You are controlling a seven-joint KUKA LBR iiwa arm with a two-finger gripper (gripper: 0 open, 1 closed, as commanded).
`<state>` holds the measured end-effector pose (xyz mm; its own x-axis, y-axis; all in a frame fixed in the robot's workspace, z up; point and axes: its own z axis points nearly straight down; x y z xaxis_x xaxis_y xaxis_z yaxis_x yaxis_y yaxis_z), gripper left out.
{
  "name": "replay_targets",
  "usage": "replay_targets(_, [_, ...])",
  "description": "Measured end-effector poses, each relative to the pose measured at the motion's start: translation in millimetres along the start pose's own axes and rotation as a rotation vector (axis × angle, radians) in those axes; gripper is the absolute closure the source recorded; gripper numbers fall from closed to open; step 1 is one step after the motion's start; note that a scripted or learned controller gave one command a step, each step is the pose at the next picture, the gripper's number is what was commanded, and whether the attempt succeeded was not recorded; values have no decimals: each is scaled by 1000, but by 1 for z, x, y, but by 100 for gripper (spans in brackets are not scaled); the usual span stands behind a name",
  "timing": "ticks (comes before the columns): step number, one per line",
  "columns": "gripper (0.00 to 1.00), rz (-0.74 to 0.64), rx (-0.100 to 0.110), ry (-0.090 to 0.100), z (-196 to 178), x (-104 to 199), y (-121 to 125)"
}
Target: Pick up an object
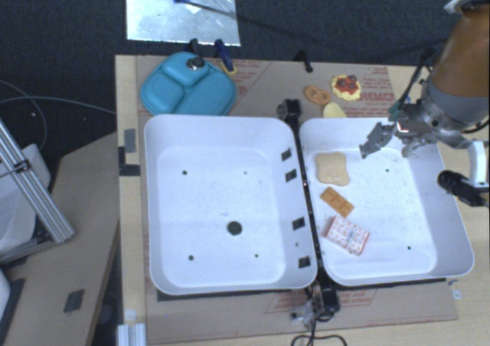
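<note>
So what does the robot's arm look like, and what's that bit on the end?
The arm is chunky and rounded, grey metal with a wide orange band above the wrist. A thin black cable runs down beside it. The end effector is a small grey metal piece with slim fingers and a tiny reddish spot near its middle. A black part sticks out below the arm.

White bins (164,145), blue plate (187,88)

One fixed camera looks down at a slant from above the bench (253,76), taking in both white bins (222,207).
</note>
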<state>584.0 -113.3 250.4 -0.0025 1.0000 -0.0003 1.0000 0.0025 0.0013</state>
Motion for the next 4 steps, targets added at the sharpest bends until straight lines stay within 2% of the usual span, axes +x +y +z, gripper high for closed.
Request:
replay_targets(1, [0, -5, 10, 4, 70, 52, -63])
replay_targets(2, [0, -6, 3, 3, 66, 99, -99])
replay_targets(3, [0, -15, -2, 7, 82, 235, -62])
replay_targets(4, [0, -3, -6, 0, 131, 228, 39])
